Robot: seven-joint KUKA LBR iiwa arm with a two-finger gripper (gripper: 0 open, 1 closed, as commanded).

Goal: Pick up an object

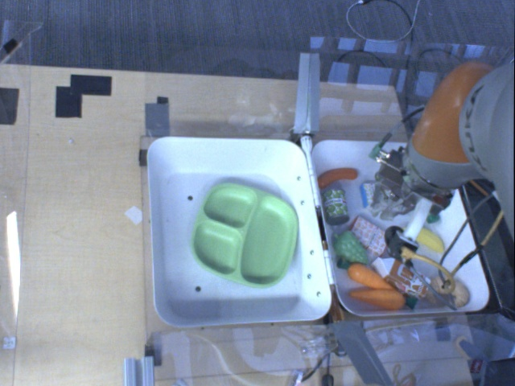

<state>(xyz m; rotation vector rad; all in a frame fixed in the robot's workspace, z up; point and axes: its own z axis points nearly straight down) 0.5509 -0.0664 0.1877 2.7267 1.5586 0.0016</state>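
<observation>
The pale wooden worktop [80, 215] is the biggest thing. Two white bins sit on it side by side, touching.

The grey arm [483, 127] with the orange band comes in from the right of the view and hangs over the right-hand bin [358, 158].

The left-hand bin [173, 175] has a green tray [245, 233] in its middle. The tray has three dips and lies a bit turned.

The right-hand bin is full of small things to pick up. The claw [393, 201] is over the upper middle of this bin, just above the things. I cannot tell if the claw is open or closed.

Near the bottom edge lie two orange carrots, one carrot [370, 276] just above the other carrot [376, 298]. A bumpy green veggie [350, 248] sits just above them, by the left wall. A pink checked packet [370, 233] touches it on the right.

A dark can [335, 203] lies above the veggie. A red sausage [336, 176] lies above the can, near the top left corner. A yellow thing [432, 240] lies on the right side, near the claw. A small blue thing [368, 193] sits between the can and the claw.
</observation>
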